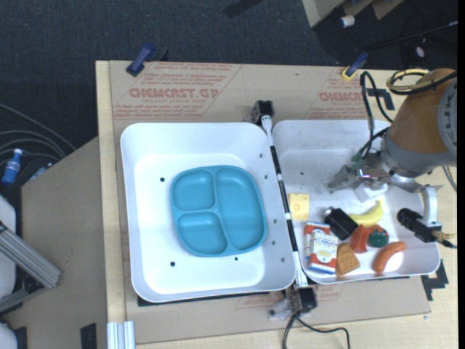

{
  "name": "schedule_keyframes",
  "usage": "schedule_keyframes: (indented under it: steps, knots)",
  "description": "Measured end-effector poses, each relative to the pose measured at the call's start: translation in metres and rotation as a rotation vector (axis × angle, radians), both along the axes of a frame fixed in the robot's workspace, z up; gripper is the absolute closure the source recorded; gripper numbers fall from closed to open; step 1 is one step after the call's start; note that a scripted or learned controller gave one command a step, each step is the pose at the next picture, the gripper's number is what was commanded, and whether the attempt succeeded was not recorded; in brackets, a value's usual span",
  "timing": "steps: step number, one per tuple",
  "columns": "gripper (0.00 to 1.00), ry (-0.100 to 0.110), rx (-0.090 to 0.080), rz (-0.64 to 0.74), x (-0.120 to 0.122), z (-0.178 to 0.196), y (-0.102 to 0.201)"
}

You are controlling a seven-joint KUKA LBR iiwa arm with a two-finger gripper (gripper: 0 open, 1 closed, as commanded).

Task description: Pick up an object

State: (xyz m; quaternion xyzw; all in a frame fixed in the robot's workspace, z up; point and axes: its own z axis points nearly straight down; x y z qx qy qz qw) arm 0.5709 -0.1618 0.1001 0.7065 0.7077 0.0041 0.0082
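My gripper (347, 177) hangs over the middle of the right bin (312, 140), reaching in from the right under the grey and orange arm. Nothing shows in its grasp. Below it in the bin's near half lie a yellow banana (370, 214), a black block (338, 222), a yellow cheese square (298, 205), a red and white carton (321, 249), a brown cracker (347, 261), a red piece (360, 237), a red fruit with a green top (378, 238) and a reddish sausage (389, 257).
The left bin (142, 158) holds a blue divided plate (217, 210) in its middle. The bins meet along a ridge with black clips at both ends. The right bin's far half is bare white floor.
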Motion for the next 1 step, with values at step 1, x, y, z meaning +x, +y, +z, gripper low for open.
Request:
schedule_keyframes:
  steps: [1]
  knots:
    - [0.0,0.055,0.005,-0.015,0.0756,-0.0069,-0.013]
